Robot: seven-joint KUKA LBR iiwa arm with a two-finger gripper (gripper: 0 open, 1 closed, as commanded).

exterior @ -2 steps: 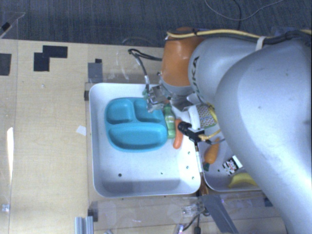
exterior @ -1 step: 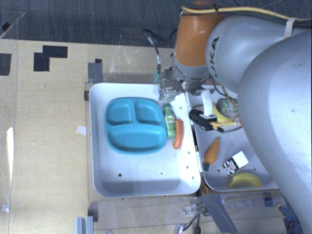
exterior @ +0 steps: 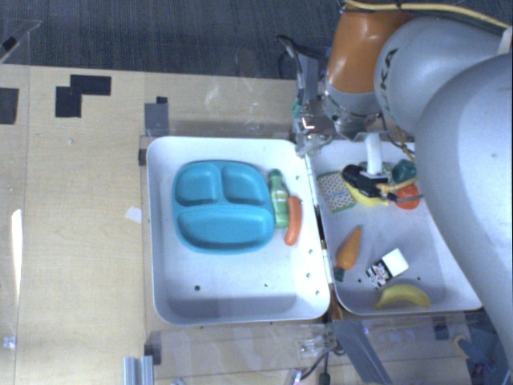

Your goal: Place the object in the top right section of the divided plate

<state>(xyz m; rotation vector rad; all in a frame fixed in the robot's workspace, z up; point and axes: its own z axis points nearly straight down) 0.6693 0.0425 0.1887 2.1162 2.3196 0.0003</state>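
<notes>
From my seat the job looks barely started: the blue divided plate [exterior: 223, 207] sits in the left bin [exterior: 240, 303] with all three sections bare, the top right one included, so nothing has been placed yet. The gripper [exterior: 307, 135] hangs beyond the plate's far right corner, over the seam where the two bins meet, and I see nothing between its fingers; the wrist above it shadows the tips and I cannot tell whether the jaws are spread or pressed together. The task does not name its object, so my guess is that it is one of the loose pieces. Just beside the plate's right edge lie a green bottle-like item [exterior: 278, 197], touching the rim, and an orange sausage-shaped piece [exterior: 293, 220] next to it. Farther right of the plate, in the right bin [exterior: 449, 295], are a checkered pad [exterior: 335, 192], a carrot [exterior: 349, 249], a banana [exterior: 403, 296], a small white block [exterior: 393, 261] and a cluster of toys [exterior: 377, 181]. Left to do, as I judge it: pick one piece, lift it, carry it over the plate's top right section and let go
</notes>
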